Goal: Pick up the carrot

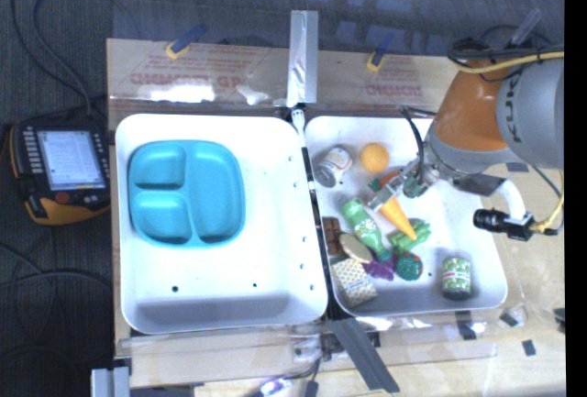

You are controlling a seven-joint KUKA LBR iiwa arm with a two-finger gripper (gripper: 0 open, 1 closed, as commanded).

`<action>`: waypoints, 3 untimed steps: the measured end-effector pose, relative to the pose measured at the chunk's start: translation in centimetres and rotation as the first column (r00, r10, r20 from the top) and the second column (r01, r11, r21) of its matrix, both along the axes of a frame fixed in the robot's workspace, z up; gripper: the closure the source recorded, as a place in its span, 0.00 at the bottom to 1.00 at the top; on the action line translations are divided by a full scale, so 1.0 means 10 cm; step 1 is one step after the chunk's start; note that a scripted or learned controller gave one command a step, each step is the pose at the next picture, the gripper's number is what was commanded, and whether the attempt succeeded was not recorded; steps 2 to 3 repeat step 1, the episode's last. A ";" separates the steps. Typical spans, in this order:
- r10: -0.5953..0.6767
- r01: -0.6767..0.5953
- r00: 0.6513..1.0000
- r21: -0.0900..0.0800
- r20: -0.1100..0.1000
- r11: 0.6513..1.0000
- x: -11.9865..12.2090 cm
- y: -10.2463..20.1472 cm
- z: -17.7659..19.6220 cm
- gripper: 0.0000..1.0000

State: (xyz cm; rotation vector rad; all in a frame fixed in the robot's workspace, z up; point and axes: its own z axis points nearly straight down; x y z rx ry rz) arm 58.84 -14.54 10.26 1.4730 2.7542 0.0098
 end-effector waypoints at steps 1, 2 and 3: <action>-0.189 0.189 0.982 0.002 -0.016 0.982 0.12 0.28 1.09 1.00; -0.189 0.189 0.982 0.002 -0.016 0.982 0.12 0.28 1.09 1.00; -0.189 0.189 0.982 0.002 -0.016 0.982 0.12 0.28 1.09 1.00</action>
